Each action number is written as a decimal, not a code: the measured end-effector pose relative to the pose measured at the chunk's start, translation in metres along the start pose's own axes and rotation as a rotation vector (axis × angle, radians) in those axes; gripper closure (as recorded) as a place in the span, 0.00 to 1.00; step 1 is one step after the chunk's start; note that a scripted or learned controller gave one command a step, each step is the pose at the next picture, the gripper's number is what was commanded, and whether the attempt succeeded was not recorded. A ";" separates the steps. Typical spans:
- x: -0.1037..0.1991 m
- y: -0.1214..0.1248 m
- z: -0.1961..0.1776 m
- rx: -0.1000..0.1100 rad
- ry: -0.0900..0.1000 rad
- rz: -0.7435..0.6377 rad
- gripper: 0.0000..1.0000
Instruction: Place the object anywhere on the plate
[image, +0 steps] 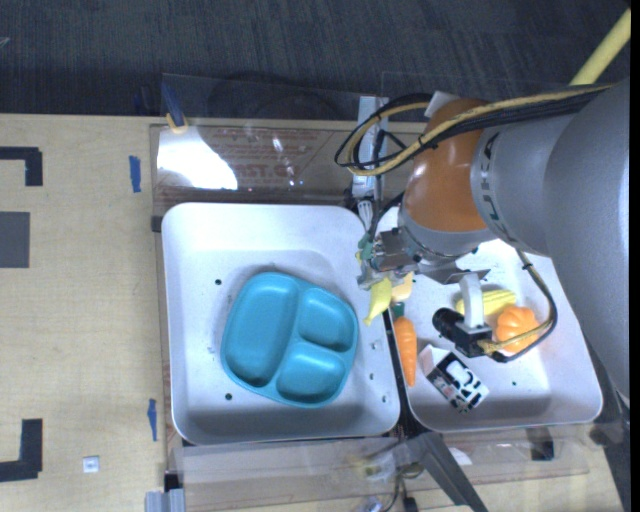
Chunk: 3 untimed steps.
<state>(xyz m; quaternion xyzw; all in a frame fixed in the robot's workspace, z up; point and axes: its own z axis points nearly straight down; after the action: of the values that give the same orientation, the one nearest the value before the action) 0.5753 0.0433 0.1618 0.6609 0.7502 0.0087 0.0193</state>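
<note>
The hand (383, 268) is hovering at the bin divider over a yellow toy (385, 296), grip state indeterminable; toy judged light, rigid, slippery, best pinched mid-body.

- Two shallow white bins: the left bin (190, 330) and the right bin (560, 385), side by side on the counter (70, 300).
- One blue plate (288, 338), split into three compartments, in the left bin.
- One carrot (405, 348).
- One yellow item (383, 296), near the divide between the bins.
- One corn cob (490, 300).
- One orange round item (516, 321).
- One black-and-white item (456, 380).
- One robot arm (520, 180).
</note>
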 end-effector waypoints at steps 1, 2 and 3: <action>0.004 -0.001 0.001 -0.006 -0.010 -0.041 1.00; 0.007 -0.001 0.000 -0.002 -0.017 -0.039 1.00; 0.006 -0.001 0.001 -0.001 -0.018 -0.098 1.00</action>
<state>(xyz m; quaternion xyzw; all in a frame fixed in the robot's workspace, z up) 0.5737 0.0494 0.1609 0.6234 0.7815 0.0019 0.0268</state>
